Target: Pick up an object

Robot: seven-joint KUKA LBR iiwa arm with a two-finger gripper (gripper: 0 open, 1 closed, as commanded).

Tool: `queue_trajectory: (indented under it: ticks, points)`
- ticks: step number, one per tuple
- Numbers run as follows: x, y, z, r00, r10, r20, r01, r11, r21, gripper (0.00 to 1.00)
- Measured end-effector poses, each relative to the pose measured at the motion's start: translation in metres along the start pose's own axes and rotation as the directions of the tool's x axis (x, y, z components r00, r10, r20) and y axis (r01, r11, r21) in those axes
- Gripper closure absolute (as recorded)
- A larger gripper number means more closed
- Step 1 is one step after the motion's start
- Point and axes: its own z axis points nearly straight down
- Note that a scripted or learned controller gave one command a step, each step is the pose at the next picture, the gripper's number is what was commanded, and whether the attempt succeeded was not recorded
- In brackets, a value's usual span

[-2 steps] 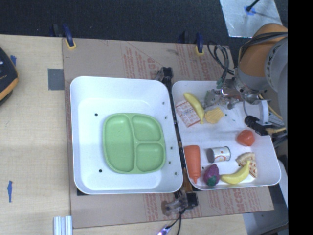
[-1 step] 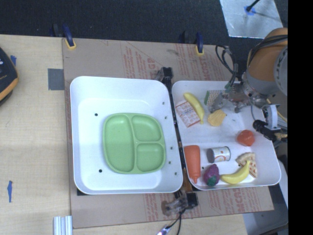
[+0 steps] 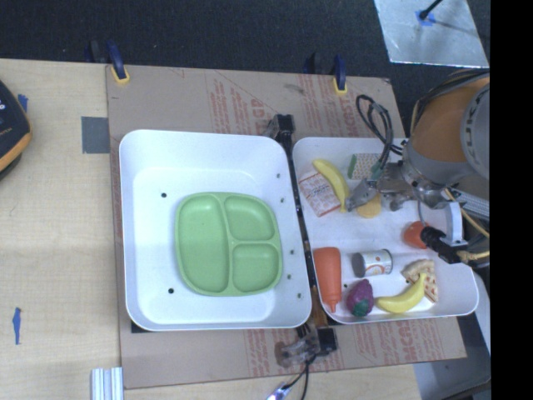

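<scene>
We see the gripper low in the right white bin, beside a yellow plastic banana and touching a small yellow object; we cannot tell how it is set.

Pale wooden bench, seen from above at a slant. Spread flat across its middle — a brown cardboard sheet with red print, clamped at the far edge by two blue clips. Resting on the cardboard, side by side and nearly touching — two shallow white bins. Stuck beside the sheet's left edge, a patch of grey tape. At the far left, a black and orange device.
</scene>
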Motion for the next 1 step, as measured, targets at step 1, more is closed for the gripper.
queue_trajectory:
  ticks: [1]
  points:
    - [-0.0013,0.0000,-0.0106,1.000,-0.002,0.002,0.002,1.000,0.001,1.00]
